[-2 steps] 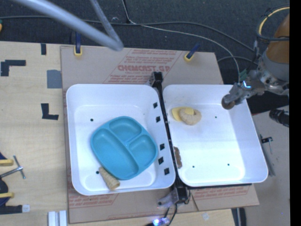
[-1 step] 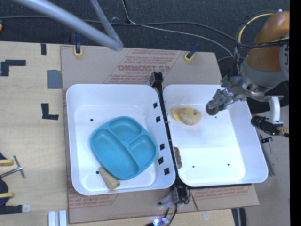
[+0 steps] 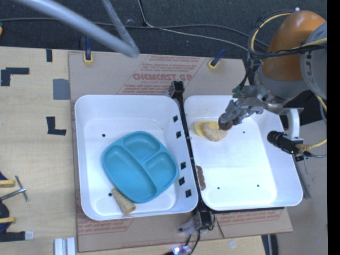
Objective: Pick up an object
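Note:
A tan, lumpy object with a yellow part (image 3: 211, 131) lies at the upper left of the right bin (image 3: 249, 190). My gripper (image 3: 227, 122) hangs right over its right end, fingers pointing down at it; the arm reaches in from the upper right. A blue divided plate (image 3: 140, 165) lies in the left bin (image 3: 90, 142). A tan cork-like cylinder (image 3: 122, 201) rests by the plate's lower left edge. A small brown piece (image 3: 201, 176) sits against the right bin's left wall.
Black clips run along the divider (image 3: 183, 142) between the bins. A grey metal pole (image 3: 69, 17) crosses the top left. Cables trail across the dark back. A black fixture (image 3: 284, 141) sits by the right bin's right rim.

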You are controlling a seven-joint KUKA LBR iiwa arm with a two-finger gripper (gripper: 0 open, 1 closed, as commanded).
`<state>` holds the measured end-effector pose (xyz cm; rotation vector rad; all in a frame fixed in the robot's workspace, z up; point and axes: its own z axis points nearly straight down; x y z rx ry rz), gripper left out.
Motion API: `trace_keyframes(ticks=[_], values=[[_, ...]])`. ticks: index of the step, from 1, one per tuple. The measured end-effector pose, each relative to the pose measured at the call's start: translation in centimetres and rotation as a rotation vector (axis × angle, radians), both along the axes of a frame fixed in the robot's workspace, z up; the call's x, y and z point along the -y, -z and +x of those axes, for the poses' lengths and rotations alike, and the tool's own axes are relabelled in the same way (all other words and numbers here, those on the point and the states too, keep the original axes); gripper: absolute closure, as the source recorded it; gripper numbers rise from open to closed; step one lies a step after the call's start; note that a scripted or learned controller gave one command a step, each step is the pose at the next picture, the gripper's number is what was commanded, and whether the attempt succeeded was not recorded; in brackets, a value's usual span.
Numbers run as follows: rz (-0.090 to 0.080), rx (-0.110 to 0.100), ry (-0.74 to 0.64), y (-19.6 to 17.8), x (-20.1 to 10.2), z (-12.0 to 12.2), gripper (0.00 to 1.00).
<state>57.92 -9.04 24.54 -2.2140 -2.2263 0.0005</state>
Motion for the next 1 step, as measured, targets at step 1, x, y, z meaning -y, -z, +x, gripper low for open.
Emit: trace_keyframes(ticks=[1], values=[[-0.001, 0.0, 0.003, -0.04, -5.19, 0.38, 1.0]])
